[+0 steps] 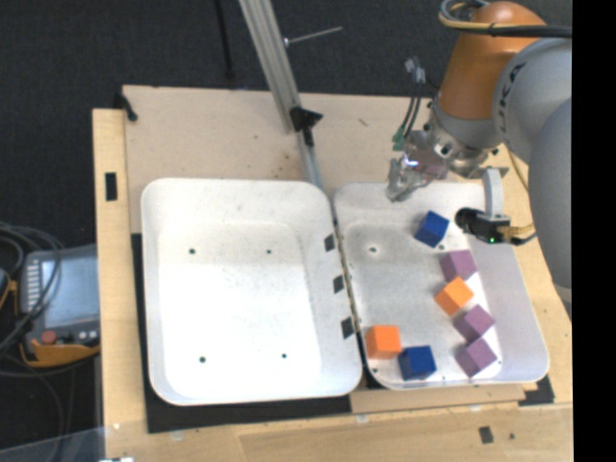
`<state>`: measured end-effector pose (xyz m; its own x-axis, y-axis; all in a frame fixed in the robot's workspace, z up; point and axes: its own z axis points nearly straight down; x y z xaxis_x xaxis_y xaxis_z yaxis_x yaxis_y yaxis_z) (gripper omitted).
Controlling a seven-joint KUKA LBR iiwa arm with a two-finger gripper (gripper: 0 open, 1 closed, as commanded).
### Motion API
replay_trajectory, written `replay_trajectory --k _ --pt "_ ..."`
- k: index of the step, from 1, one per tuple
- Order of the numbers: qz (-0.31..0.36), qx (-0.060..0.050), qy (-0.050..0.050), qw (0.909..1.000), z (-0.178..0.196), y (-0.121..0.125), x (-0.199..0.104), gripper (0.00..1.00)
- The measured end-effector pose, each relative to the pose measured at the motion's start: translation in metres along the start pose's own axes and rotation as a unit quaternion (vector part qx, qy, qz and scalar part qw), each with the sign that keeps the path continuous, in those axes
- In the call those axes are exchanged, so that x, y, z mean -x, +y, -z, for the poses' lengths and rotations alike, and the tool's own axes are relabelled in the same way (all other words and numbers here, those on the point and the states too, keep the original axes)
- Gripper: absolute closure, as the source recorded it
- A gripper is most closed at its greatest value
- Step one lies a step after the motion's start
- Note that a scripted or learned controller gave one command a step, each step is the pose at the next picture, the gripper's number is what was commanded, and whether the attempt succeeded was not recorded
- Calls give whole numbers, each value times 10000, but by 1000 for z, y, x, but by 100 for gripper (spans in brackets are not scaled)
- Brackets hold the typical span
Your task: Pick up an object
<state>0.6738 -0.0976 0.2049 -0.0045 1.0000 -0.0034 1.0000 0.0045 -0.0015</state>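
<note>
The right bin (539, 354) holds seven blocks: three purple (457, 263), two blue (432, 228), two orange (454, 296). I cannot tell the gripper's (402, 187) state.

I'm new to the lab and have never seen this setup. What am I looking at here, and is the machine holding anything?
It is one picture, taken by a fixed camera above a bench, looking down at a slant. The grey and orange shape at the upper right is a robot arm; its gripper, a two-finger claw, hangs over the top of the right bin. I see nothing between its fingers. Two shallow white bins sit side by side. The right one holds seven small blocks: two blue, two orange and three purple. I see no blocks in the left bin. The arm's job is to pick up one object.
</note>
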Motion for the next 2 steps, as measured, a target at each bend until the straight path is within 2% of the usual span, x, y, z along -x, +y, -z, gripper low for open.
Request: replay_trajectory --k 1,2 --pt "0 6 8 10000 6 -16 -42 100" --pt "9 7 24 10000 20 -49 -82 100"
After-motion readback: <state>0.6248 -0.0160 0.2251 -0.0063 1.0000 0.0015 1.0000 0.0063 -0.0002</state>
